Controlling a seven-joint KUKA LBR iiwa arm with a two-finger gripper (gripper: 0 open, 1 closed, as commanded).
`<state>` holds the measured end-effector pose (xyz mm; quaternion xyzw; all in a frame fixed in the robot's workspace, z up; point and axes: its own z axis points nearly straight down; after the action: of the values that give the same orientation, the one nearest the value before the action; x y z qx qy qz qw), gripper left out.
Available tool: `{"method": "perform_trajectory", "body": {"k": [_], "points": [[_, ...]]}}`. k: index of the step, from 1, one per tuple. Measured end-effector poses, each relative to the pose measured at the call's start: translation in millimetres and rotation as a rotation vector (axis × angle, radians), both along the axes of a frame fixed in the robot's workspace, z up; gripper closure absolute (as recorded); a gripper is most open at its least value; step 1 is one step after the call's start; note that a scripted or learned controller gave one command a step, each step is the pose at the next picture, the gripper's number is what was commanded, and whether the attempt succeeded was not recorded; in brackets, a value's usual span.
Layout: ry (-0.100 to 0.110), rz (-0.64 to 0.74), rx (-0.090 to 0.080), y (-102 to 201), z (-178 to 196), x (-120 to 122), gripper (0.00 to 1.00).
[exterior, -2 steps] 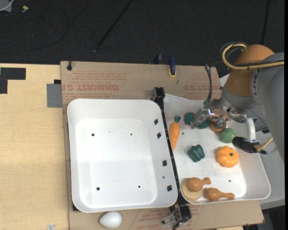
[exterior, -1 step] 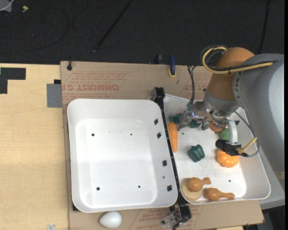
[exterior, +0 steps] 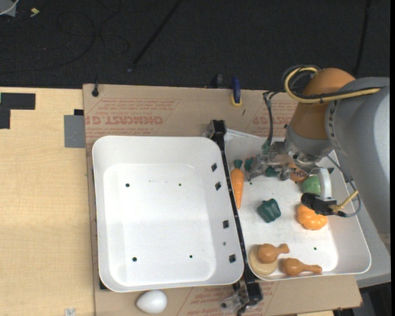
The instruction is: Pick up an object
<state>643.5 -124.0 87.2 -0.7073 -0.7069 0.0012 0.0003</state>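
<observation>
In the right bin we see the end effector low over the far end, among small toys we cannot make out; whether it is apart or together we cannot tell. An orange carrot lies along the bin's left wall, just beside it. Nearer the middle sits a dark green pepper — to its right an orange pepper. Two tan drumsticks lie at the near edge. A white egg rests on the worktop, outside the left bin.
</observation>
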Motion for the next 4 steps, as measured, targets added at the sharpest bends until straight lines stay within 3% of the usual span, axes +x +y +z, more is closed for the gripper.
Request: {"method": "perform_trajectory", "body": {"k": [1, 2, 3, 4], "points": [[-0.003, -0.003, -0.015, 25, 3, 0, 0.00], [0.000, 0.000, 0.000, -1, 0, 0, 0.00], [-0.004, -0.004, -0.021, 31, 4, 0, 0.00], [0.010, -0.006, -0.005, 35, 11, -2, 1.00]]}}
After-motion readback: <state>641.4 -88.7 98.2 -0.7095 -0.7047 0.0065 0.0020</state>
